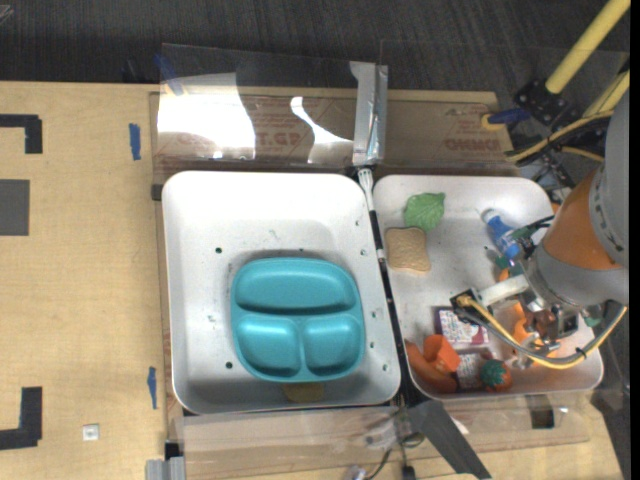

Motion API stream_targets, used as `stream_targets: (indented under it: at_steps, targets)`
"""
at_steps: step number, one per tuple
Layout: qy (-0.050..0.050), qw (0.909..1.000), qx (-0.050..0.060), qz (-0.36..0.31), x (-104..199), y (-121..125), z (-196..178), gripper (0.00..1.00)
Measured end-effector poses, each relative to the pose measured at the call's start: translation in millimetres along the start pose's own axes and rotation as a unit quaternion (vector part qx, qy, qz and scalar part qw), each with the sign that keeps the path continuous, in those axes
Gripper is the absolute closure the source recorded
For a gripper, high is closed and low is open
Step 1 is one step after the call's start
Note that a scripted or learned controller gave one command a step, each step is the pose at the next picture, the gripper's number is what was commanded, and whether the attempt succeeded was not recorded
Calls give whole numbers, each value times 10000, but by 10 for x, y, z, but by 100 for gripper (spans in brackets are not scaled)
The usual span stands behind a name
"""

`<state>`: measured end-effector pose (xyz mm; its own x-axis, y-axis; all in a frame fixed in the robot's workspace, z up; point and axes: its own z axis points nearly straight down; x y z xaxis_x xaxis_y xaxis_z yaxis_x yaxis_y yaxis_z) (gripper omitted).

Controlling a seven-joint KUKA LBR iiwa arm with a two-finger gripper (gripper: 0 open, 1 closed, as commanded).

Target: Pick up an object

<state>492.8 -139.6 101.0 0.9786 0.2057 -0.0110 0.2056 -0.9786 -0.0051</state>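
Objects crowd the right bin (pixel 470 193): green piece (pixel 425 209), tan sponge (pixel 408 249), orange toys (pixel 432 360). My claw (pixel 540 326) hangs over them; I cannot tell its grip.

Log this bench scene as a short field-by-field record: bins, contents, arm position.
left bin: holds a teal divided tray
right bin: holds a green item, a tan block, orange items and other small objects
arm: reaching in from the right, over the right bin
gripper: low over the clutter in the right bin's near right part
grasp: cannot tell from this view
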Motion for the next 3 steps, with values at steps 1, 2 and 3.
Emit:
stream_targets:
  at_steps: [1,2,3]
  targets:
    - [58,10000,-37,51,509,-77,148,0]
    - [55,10000,-38,73,-189,235,153,0]
    - [61,9886,-56,-1504,-183,266,150,0]
